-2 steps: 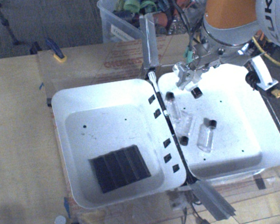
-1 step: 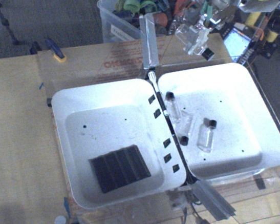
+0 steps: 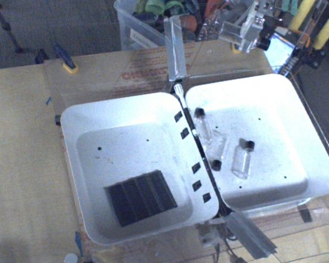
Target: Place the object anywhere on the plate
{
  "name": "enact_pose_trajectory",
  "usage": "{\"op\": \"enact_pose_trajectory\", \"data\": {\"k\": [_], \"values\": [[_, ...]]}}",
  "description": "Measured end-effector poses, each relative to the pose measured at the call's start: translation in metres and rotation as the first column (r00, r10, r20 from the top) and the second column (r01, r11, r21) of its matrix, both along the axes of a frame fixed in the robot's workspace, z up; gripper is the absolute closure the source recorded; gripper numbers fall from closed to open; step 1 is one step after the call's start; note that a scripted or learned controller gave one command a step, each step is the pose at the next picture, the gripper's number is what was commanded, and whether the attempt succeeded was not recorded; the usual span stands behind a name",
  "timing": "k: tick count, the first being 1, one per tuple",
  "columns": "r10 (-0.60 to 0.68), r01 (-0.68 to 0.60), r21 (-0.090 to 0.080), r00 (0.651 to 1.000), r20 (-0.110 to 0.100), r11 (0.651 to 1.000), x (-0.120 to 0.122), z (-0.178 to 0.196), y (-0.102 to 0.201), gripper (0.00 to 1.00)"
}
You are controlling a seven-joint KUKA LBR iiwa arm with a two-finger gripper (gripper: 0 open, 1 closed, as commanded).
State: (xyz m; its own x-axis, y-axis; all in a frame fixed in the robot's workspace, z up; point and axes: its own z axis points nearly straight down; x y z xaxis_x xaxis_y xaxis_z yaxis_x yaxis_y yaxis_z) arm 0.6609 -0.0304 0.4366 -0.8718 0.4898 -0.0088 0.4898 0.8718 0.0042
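Observation:
A black ribbed rectangular plate lies flat in the front half of the left bin. Three small clear bottles with black caps lie in the right bin. One bottle is close to the divider. A second bottle is just in front of it. The third bottle lies slightly further right. My gripper hangs beyond the far edge of the right bin, well away from the bottles and the plate, with nothing seen in it.
A clear tub of colourful toys stands behind the bins. A metal bar rises at the back of the divider, and black tabs line the divider. Small loose parts lie on the bench at front left.

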Motion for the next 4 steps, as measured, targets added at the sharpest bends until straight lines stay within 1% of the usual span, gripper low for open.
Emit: {"op": "enact_pose_trajectory", "data": {"k": [1, 2, 3, 4], "values": [[0.293, -0.293, 0.0, 0.956, -0.008, 0.956, -0.093, 0.0, -0.065, 1.0], [0.452, -0.452, -0.004, 0.892, -0.002, 0.892, -0.037, 0.0, -0.087, 1.0], [0.738, -0.738, -0.007, 0.675, -0.001, 0.675, -0.007, 0.001, -0.039, 1.0], [0.851, -0.851, -0.009, 0.525, -0.004, 0.525, 0.007, 0.001, -0.163, 1.0]]}}
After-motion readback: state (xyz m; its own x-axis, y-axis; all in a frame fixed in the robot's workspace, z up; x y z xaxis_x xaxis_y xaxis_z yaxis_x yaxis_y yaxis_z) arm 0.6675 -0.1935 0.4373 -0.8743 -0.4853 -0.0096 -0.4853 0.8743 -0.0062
